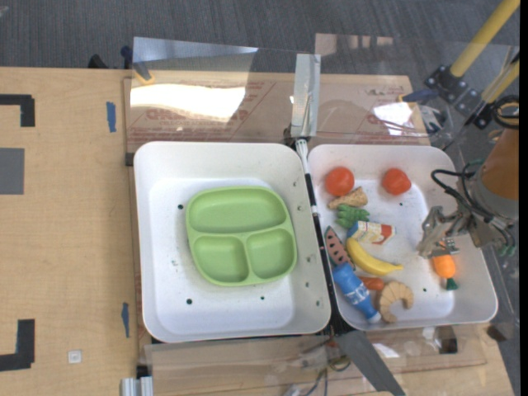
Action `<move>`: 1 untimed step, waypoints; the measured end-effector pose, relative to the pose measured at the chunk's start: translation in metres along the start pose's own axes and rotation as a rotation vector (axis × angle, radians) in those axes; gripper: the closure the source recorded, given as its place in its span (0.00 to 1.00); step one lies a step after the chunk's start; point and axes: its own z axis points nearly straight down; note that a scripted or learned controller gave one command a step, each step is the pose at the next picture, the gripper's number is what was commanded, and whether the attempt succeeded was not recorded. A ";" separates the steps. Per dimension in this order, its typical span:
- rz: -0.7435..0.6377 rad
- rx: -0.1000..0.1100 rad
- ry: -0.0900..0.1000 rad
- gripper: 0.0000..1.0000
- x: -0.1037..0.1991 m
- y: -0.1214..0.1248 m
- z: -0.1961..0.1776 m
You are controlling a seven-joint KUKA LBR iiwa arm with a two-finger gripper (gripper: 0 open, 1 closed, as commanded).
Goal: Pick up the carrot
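The carrot, a short orange piece with a green tip, lies near the right wall of the right bin. My gripper hangs just above and slightly behind it, reaching in from the right. It is open, and one grey finger shows to the left of the carrot's top. Nothing sits between the fingers, and the carrot rests on the bin floor.
The right bin also holds two red tomatoes, a banana, a blue bottle, a croissant, a watermelon slice and other small toy foods. A green divided plate lies in the left bin.
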 end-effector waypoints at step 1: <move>0.000 -0.001 0.001 0.00 0.000 0.000 0.001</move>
